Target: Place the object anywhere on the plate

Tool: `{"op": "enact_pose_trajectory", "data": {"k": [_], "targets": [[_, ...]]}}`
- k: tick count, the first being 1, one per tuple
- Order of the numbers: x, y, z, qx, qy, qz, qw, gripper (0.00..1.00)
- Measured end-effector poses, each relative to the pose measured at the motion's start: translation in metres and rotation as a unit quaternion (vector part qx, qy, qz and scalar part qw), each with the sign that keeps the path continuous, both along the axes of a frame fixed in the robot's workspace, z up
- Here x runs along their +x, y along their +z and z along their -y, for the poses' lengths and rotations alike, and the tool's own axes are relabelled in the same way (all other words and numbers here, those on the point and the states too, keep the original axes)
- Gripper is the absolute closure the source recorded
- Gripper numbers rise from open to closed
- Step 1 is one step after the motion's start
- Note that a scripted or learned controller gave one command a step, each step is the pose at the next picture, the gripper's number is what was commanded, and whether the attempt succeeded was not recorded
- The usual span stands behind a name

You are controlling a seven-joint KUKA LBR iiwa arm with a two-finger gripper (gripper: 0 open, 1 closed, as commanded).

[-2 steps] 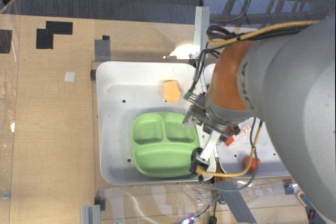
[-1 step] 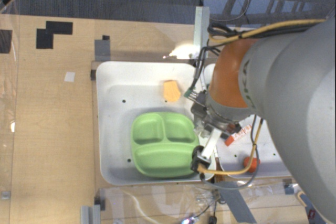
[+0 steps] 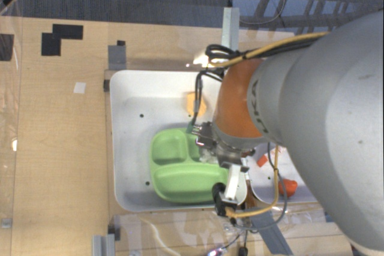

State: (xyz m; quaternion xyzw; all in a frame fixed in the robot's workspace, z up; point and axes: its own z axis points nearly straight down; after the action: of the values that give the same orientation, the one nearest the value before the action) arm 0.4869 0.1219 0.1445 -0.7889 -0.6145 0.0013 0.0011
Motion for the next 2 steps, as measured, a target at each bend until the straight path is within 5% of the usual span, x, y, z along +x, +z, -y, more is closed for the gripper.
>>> {"op": "enact_pose_trajectory", "data": {"k": [1,2], "targets": [[0.0,-0.011,-0.092,0.0005,0.212,0.001,0.9773,1.0],[0.001,0.06,-0.016,0.0002,0.263,0.002,0.9647,1.0]]}}
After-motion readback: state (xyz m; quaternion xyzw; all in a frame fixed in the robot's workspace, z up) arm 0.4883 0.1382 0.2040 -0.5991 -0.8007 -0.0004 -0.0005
